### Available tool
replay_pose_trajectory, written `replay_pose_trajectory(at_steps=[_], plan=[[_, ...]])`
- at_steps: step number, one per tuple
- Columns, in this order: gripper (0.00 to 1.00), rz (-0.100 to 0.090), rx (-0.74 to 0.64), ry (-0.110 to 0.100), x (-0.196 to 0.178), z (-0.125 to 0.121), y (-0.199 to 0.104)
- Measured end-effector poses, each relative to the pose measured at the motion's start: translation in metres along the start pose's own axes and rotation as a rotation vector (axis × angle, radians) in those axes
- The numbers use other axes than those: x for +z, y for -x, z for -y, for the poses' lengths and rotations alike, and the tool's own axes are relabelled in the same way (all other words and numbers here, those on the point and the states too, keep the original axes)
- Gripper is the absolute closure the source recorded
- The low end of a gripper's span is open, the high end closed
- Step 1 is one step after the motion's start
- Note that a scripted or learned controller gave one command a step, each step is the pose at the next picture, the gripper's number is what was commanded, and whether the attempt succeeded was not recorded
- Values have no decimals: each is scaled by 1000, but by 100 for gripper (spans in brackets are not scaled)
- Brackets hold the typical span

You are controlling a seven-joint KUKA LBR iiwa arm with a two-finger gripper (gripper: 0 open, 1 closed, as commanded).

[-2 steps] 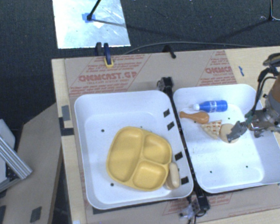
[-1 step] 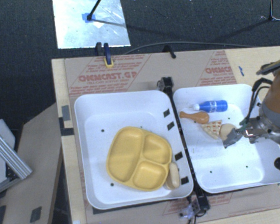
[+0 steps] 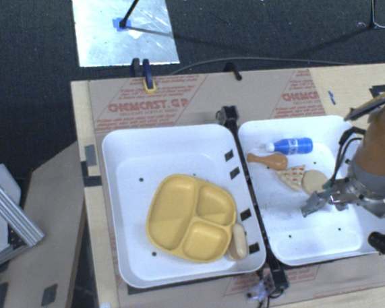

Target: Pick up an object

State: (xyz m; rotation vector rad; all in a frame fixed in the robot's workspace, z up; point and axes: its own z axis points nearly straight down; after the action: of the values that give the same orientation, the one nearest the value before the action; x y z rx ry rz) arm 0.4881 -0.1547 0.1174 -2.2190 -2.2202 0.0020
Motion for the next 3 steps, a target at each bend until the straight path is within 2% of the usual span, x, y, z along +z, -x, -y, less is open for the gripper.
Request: replay_pose_trajectory(at_steps=[1,2,3], plan=[[0,0,-1,2,35,0,0],[100,1,-1,6,22,-2,0],[100,3,-3,9,-41,0,2]])
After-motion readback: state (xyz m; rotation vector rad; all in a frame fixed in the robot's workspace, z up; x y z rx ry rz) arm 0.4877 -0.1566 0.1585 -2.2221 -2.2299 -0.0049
